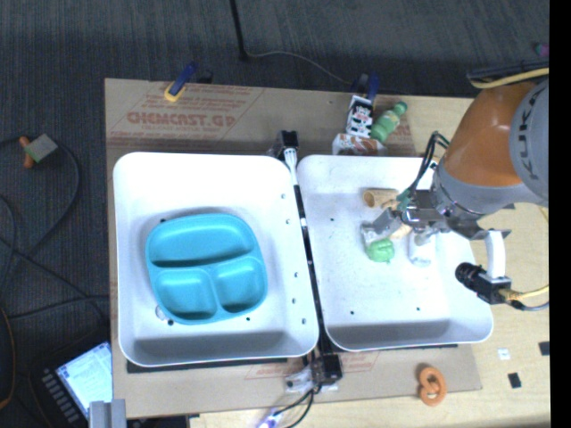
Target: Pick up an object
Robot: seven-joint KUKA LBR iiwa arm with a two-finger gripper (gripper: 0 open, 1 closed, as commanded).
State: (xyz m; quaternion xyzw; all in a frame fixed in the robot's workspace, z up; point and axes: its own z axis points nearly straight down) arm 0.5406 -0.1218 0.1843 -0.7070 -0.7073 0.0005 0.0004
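Spanning the bench (178, 119), two white bins sit side by side, touching along their inner rims. The left bin (134, 185) holds a blue tray (207, 267) with three compartments. The arm (500, 150) reaches from the right over the right bin (357, 310), its gripper (406, 214) low near the bin's upper middle; how far it is parted cannot be told, nor whether it has hold of anything. Just beside it lie a green object (381, 250), a clear piece (419, 250) and a tan cork (378, 197). The bin's lower half is bare floor. Outside lie a green bottle (387, 123) and an orange ring (432, 383).
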